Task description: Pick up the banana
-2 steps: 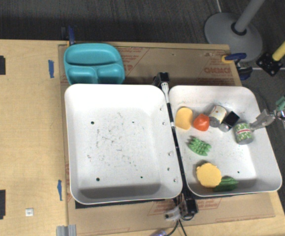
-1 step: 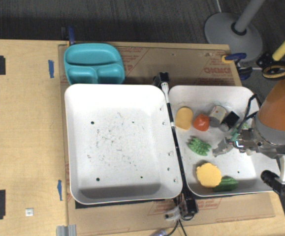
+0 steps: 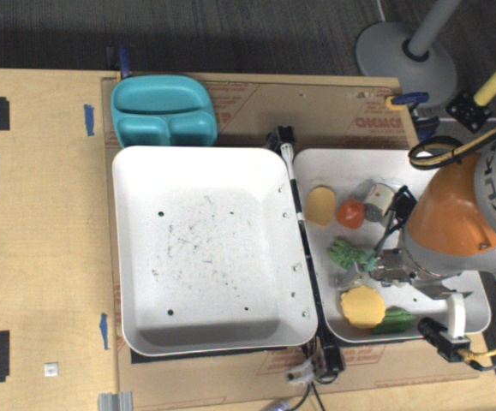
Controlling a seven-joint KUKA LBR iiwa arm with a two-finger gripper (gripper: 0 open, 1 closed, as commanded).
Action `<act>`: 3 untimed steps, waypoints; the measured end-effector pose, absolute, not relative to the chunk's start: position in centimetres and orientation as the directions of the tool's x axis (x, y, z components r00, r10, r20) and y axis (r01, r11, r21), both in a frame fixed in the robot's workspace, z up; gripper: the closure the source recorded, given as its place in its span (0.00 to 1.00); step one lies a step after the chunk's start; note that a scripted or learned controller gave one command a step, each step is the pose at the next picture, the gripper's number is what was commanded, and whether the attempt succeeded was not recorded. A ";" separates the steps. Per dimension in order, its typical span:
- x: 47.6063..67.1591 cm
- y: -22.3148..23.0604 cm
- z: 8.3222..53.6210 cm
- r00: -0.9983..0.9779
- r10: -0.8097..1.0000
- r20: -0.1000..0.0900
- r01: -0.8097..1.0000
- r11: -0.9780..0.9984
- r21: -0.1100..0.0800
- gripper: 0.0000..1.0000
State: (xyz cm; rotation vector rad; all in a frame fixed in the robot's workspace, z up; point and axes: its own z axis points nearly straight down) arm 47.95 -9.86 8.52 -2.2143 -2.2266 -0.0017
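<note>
The right bin (image 3: 316,165) holds two yellow items. A rounded yellow piece (image 3: 363,306) lies near its front edge, and a paler yellow one (image 3: 320,204) lies at its back left. I cannot tell which of them is the banana. My gripper (image 3: 379,264) reaches down into the middle of this bin under the orange wrist band (image 3: 453,217). It hangs just behind the front yellow piece and beside a green leafy toy (image 3: 345,253). Nothing yellow shows in its grasp.
A red tomato-like ball (image 3: 349,214) and a small grey can (image 3: 378,200) lie at the back of the right bin. A green item (image 3: 398,319) lies by the front yellow piece. The left bin (image 3: 132,229) adjoins, and a teal tray (image 3: 164,110) stands behind it.
</note>
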 end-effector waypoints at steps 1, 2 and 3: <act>55.9 -6.9 18.5 0.289 0.957 0.000 0.957 -0.289 0.001 0.00; 50.6 -3.7 18.5 -0.306 0.952 0.002 0.952 0.306 -0.002 0.00; 47.9 5.2 18.5 -0.563 0.827 0.002 0.827 0.563 -0.001 0.00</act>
